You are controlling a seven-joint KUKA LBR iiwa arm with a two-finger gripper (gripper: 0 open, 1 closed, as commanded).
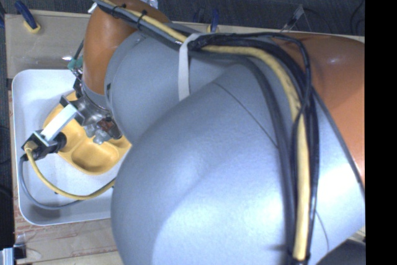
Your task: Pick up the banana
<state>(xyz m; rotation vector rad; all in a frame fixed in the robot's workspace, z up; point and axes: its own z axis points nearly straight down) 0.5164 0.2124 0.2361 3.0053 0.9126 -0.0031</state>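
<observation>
The arm (236, 152) leans far over the left bin (23, 87), so its bulk hides most of the bench. The gripper (101, 127) is lowered onto a yellow form (93, 158), probably the banana, lying mid-bin. Whether its jaws are spread or pinching cannot be told.

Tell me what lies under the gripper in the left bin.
A yellow object lies on the bin floor under the gripper. The arm covers the rest of the bin, so the banana cannot be confirmed.
</observation>
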